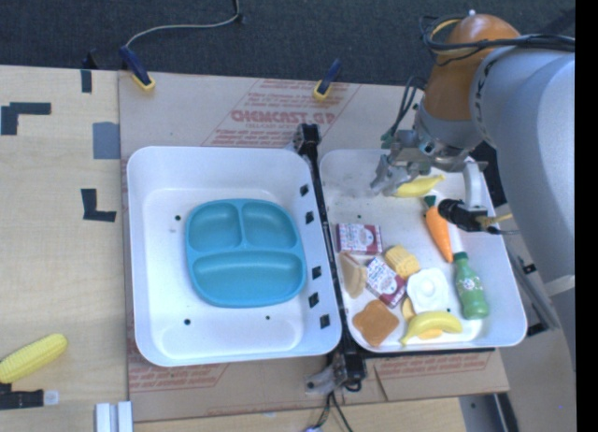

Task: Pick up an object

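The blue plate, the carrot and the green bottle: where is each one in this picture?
Blue plate (246, 252): camera view, left bin, on the wide lower compartment.
Carrot (438, 231): camera view, right bin, on the middle of its orange body.
Green bottle (470, 288): camera view, right bin, on its label area.

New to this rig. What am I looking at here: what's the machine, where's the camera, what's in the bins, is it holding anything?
One fixed camera looks down at a slant on a bench. The grey arm with an orange band is a KUKA iiwa reaching in from the right; its gripper hovers low over the right bin's far end, right beside a small yellow toy. Nothing is visibly between its fingers.

The right bin holds toy food: a carrot, a green bottle, a banana, corn, toast, small packets. The left bin holds a blue divided plate. A yellow corn cob lies on the bench, outside the bins.
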Robot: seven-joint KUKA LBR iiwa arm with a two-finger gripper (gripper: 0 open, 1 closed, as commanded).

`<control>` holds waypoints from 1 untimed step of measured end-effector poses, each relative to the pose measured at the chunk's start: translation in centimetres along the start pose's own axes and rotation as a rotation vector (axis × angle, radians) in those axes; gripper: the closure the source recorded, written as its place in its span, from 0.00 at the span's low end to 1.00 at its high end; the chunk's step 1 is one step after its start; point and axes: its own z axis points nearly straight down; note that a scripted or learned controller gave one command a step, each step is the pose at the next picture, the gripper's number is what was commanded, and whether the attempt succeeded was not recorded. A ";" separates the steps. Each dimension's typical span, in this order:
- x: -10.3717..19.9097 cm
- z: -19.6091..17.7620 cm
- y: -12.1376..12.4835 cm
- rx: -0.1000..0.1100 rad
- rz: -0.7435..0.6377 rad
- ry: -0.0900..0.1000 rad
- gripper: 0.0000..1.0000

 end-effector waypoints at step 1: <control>0.0 0.0 0.0 0.000 0.000 0.000 0.00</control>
